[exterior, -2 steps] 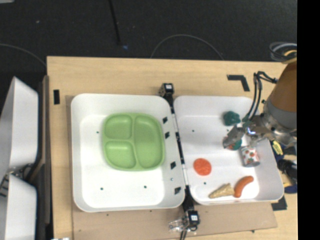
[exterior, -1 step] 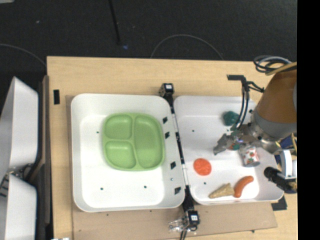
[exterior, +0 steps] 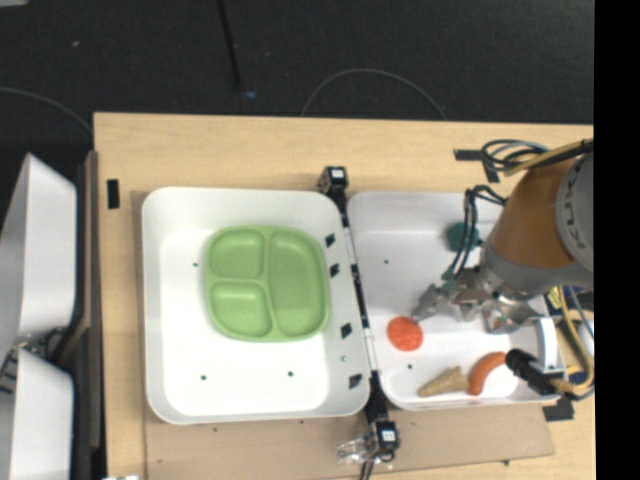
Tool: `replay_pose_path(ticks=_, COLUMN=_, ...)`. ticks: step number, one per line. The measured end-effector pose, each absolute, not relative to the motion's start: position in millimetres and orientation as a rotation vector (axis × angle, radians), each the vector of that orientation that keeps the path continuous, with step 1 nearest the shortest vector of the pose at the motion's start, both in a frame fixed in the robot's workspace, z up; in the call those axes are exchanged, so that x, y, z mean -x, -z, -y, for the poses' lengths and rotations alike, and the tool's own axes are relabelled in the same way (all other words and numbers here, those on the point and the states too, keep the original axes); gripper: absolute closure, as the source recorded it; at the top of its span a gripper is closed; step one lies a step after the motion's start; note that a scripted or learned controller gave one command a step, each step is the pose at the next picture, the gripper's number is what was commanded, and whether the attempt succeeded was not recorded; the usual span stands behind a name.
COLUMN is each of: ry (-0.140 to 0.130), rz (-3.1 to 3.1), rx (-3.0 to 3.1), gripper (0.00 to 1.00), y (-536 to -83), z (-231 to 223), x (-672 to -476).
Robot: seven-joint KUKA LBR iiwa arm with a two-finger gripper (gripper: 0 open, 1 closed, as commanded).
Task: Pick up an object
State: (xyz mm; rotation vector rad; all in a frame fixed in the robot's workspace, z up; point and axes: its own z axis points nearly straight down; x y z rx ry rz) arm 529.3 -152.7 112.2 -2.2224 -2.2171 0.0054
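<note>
Nearest the camera, along the front wall of the right bin (exterior: 400, 228), a tan wedge (exterior: 442, 382) lies flat with its narrow end pointing toward the bin's left side. Just beside it on the right is an orange sausage-shaped piece (exterior: 487, 370), curved and close to the wedge without clearly touching it. A little farther back, near the wall shared by the two bins, sits a red-orange ball (exterior: 405, 334), apart from the other two. The gripper (exterior: 435, 304) is just behind and to the right of this ball, low over the bin floor; whether it is open or closed cannot be told, and no object is visibly held in it. The arm (exterior: 530, 228) rises from it toward the right edge. Beyond the gripper, a teal object (exterior: 457, 235) is partly hidden by cables. In the left bin (exterior: 170, 268), a green divided plate (exterior: 268, 283) rests near the middle. Both bins sit on the pale wooden bench (exterior: 250, 148).
</note>
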Motion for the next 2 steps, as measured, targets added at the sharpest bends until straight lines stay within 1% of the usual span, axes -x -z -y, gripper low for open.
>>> replay_pose_path(ticks=1, ry=0.003, rz=2.215, rx=2.231, gripper=1.00, y=-126.9, z=153.4, x=-531.4)
replay_pose_path(ticks=2, ry=0.006, rz=2.230, rx=2.223, gripper=1.00, y=-186.3, z=148.1, x=-539.8)
